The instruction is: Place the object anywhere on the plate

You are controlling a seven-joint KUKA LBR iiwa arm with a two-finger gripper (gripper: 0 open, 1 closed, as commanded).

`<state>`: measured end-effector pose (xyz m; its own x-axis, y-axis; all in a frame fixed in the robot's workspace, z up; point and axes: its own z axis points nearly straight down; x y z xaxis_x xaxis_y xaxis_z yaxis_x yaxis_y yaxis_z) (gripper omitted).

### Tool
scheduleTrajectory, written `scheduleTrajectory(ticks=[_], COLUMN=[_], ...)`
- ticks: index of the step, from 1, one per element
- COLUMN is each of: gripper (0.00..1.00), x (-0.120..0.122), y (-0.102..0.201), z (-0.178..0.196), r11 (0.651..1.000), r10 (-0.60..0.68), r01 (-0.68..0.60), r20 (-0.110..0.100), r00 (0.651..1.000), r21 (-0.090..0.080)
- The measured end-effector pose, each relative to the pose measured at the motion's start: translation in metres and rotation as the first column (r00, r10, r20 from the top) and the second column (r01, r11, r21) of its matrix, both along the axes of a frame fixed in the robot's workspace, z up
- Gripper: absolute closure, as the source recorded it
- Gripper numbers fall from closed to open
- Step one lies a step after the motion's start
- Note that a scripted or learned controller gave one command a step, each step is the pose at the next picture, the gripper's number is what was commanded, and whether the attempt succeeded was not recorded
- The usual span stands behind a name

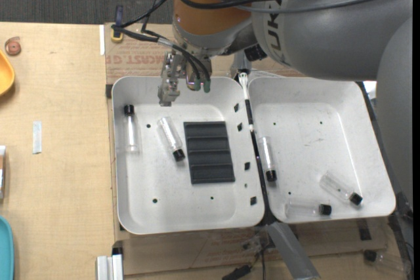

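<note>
My tool [169, 92] hangs above the ribbed black plate [209, 152], fingers' gap impossible to tell; the capped tube [170, 138] beside that plate awaits.

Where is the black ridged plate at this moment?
The black ridged plate lies in the left bin, near its middle, just right of a clear tube with a black cap.

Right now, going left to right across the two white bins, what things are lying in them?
Clear plastic tube with black cap → second clear capped tube → black ribbed rectangular plate → clear tube by the divider → small capped tube → angled clear tube.
</note>
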<state>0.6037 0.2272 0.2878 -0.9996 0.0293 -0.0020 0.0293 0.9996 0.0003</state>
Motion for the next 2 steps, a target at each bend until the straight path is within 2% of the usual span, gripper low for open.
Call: scheduleTrajectory(ticks=[1, 2], gripper=[1.0, 1.0], x=[-0.046, -0.001], y=[0.0, 0.001], z=[-0.008, 0.032], r11=[0.993, 0.89], r10=[0.118, 0.456], r01=[-0.118, -0.456], r20=[-0.001, 0.003], r00=[0.993, 0.89], r21=[0.0, 0.0])
